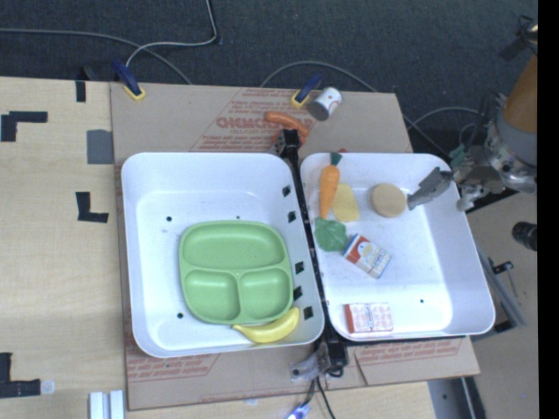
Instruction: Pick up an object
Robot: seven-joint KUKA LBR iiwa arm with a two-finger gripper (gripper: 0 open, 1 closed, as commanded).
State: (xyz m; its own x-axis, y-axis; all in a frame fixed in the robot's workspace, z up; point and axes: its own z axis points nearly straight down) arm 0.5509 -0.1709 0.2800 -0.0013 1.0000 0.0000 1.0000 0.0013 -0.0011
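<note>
The right bin (454, 260) holds an orange carrot (328, 188), a yellow piece (347, 205), a round beige ball (389, 200), a green leafy item (330, 234), a small white and red carton (367, 256) and a flat pink and white box (368, 317). My gripper (439, 199) hangs over that bin's upper right edge, just right of the beige ball and apart from it. It is open with nothing between its fingers. In the left bin (148, 190) lie a green divided plate (236, 271) and a banana (269, 327).
Behind the bins, on the cardboard, lie an orange object (288, 120) and a small grey-white cylinder (325, 103). Blue and yellow clamps (129, 81) hold the cardboard's back edge. Cables run across the dark floor beyond.
</note>
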